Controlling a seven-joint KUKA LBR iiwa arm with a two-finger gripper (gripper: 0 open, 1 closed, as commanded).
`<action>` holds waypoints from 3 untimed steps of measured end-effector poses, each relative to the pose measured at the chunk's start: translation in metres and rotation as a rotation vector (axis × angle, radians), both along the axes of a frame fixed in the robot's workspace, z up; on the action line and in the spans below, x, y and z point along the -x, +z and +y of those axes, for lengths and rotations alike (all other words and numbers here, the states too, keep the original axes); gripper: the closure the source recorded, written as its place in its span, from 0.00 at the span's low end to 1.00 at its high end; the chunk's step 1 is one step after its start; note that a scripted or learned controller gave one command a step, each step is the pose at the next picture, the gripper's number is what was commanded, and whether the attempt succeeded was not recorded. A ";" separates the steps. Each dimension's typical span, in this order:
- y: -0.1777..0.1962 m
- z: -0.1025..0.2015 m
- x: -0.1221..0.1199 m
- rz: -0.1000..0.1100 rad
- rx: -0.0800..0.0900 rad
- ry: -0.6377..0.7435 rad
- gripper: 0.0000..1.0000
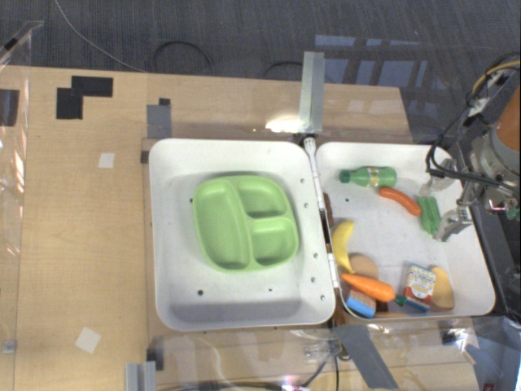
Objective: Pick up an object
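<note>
Nothing is lifted yet, we judge: the gripper (440, 206), fingers apart, straddles the green object (429, 216) lying in the right bin (485, 298).

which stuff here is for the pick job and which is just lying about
For the job: gripper, green piece between its fingers, bottle, chilli, banana, carrot, carton.
Lying about: green tray, left bin, black tape.
</note>
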State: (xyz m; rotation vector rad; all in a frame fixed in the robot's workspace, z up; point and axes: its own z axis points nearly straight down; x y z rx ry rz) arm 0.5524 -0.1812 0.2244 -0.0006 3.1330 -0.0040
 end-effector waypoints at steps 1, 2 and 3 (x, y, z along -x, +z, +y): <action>-0.132 0.026 -0.056 -0.006 0.001 0.181 0.00; -0.135 0.088 -0.075 -0.005 -0.001 0.253 0.00; -0.134 0.086 -0.009 -0.006 0.002 0.293 0.00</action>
